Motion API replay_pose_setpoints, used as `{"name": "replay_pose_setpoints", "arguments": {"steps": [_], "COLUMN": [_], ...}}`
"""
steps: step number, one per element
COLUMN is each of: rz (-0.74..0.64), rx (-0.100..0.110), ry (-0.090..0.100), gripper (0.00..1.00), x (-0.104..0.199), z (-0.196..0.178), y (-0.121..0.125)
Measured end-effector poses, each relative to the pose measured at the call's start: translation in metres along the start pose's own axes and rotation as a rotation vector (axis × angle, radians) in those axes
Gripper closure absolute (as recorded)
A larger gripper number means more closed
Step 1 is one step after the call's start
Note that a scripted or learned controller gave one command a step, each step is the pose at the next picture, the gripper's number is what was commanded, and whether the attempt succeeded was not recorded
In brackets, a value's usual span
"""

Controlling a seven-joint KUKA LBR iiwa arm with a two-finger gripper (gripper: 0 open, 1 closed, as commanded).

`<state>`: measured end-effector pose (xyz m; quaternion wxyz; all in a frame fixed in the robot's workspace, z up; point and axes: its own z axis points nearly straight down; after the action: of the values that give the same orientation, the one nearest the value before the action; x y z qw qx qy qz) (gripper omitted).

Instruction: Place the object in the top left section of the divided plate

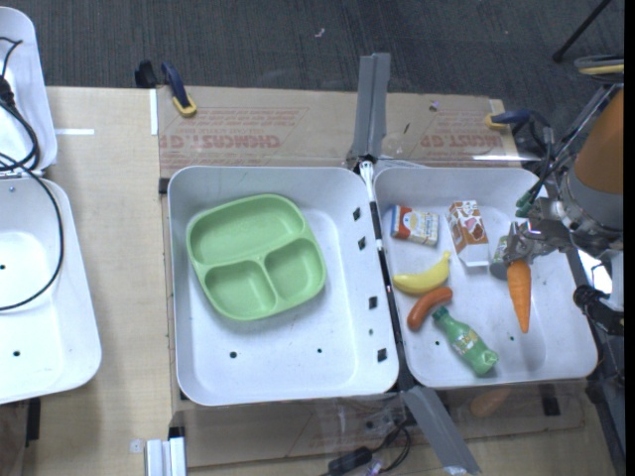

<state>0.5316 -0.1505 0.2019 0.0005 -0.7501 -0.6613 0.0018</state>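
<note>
Camera view puts the toy carrot [520, 297] in the right bin [556, 365], tip pointing toward the near edge, its leafy top right at the gripper [516, 248]. The claw seems pinched on that top end — a thin hold on a long, tapering thing, as far as I can judge. From here the carrot could swing or slip out as it is carried across the divider wall to the green divided plate [256, 256] in the left bin [198, 365]; hanging low, it might also clip that wall. The plate sits tilted, so its top left section [240, 228] is easy to misjudge, and the carrot may land across a ridge. A banana [423, 278], sausage [429, 306] and green bottle [464, 341] lie just beside. The arm [595, 167] enters from the right, wrist bent down over the bin's far right part.
</note>
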Motion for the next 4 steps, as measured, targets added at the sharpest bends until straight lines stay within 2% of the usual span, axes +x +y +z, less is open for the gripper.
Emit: {"name": "replay_pose_setpoints", "arguments": {"steps": [1, 2, 3, 4], "rz": [-0.127, -0.307, -0.206, -0.201], "rx": [-0.001, -0.002, 0.002, -0.001], "ry": [0.001, -0.001, 0.0, -0.001], "gripper": [1.0, 1.0, 1.0, 1.0], "x": [0.089, 0.101, 0.177, 0.202], "z": [-0.014, -0.011, 0.011, 0.011], "y": [0.028, 0.065, 0.036, 0.046]}}
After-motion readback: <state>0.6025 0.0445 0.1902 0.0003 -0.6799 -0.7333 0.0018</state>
